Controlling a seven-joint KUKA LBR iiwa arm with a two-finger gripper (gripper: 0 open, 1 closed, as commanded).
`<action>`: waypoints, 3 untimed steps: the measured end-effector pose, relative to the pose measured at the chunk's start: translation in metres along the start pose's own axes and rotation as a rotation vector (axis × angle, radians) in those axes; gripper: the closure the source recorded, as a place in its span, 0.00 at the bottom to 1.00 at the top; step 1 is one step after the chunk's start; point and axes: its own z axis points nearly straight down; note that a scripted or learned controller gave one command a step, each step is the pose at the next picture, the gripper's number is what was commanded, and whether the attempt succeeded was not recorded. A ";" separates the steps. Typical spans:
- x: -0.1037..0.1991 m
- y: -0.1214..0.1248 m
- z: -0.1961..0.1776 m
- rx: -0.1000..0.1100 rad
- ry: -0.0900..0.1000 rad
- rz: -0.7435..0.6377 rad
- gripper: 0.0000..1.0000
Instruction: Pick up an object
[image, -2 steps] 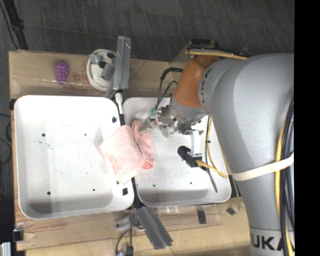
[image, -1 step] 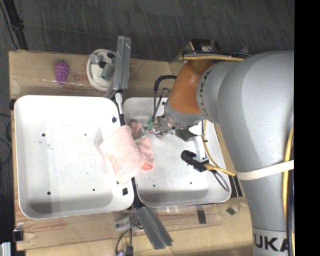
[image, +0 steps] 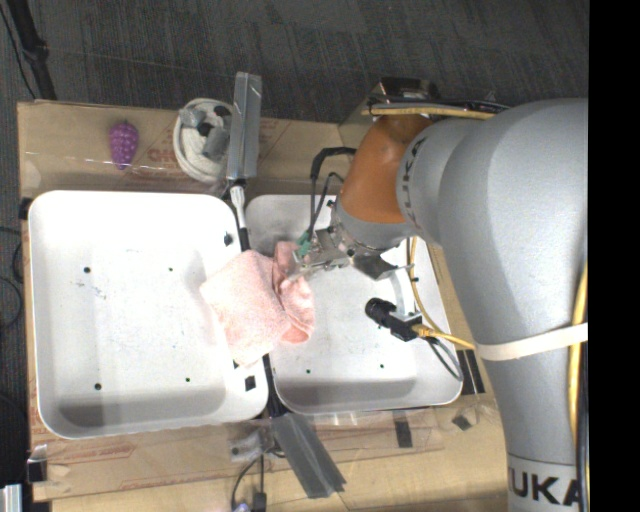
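Cloth (image: 258, 305), pink, crumpled: draped over the divider between left bin (image: 120, 300) and right bin (image: 350, 370), mostly within reach. My pincer (image: 312, 250) sits at its upper edge; whether apart or clamped, I cannot tell.

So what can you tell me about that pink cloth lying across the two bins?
The pink cloth looks like soft terry fabric, pale pink, crumpled and folded. It drapes over the divider between the left bin and the right bin, part in each. Its upper right end bunches up at the gripper, which sits right against it.
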 end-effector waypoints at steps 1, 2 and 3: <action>0.000 0.000 0.000 0.000 0.000 0.000 0.00; 0.000 0.000 -0.009 0.003 0.000 -0.002 1.00; 0.000 0.000 -0.009 0.003 0.000 -0.003 0.00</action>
